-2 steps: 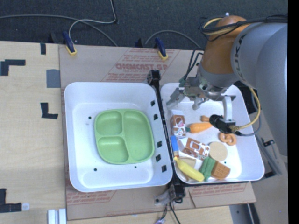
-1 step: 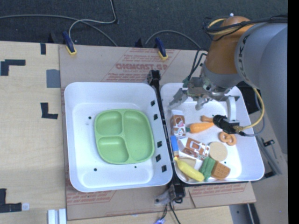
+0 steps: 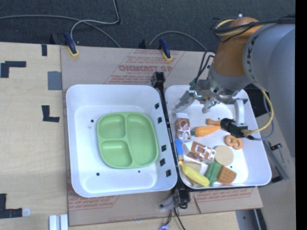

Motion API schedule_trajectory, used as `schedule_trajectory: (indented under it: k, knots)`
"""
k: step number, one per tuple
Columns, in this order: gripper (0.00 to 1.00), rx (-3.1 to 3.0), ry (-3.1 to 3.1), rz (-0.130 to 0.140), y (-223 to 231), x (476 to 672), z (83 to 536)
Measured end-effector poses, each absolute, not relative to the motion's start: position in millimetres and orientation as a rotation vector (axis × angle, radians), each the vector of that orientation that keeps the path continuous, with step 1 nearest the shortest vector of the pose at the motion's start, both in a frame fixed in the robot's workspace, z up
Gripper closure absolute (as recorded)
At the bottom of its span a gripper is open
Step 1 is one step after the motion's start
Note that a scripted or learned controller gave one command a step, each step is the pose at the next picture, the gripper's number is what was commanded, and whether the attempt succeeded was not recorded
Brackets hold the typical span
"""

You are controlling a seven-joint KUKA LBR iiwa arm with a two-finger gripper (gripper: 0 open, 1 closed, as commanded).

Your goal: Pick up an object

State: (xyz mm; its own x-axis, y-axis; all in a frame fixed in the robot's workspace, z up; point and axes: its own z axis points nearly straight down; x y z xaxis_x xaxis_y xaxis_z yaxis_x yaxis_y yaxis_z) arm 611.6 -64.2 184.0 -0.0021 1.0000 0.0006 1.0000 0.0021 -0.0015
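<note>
Green divided plate (image 3: 127,140) lies in the left bin (image 3: 76,128). Toy foods, including a carrot (image 3: 207,130), banana (image 3: 194,175) and pretzel (image 3: 233,141), crowd the right bin (image 3: 256,169); above them the gripper (image 3: 196,101) hangs, fingers spread, pinching nothing.

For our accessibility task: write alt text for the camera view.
A grey arm's gripper hovers open over the right bin of toy food: carrot, banana, pretzel. The left bin holds a green tray.

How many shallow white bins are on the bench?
2. The left shallow white plastic bin holds a green divided plate; the right shallow white plastic bin holds toy food, under the grey arm's pincer.
</note>
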Motion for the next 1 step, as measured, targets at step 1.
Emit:
schedule_trajectory:
  k: [1]
  knots:
    - [0.00, -2.219, -2.223, 0.000, -99.5, 607.5, 93.9]
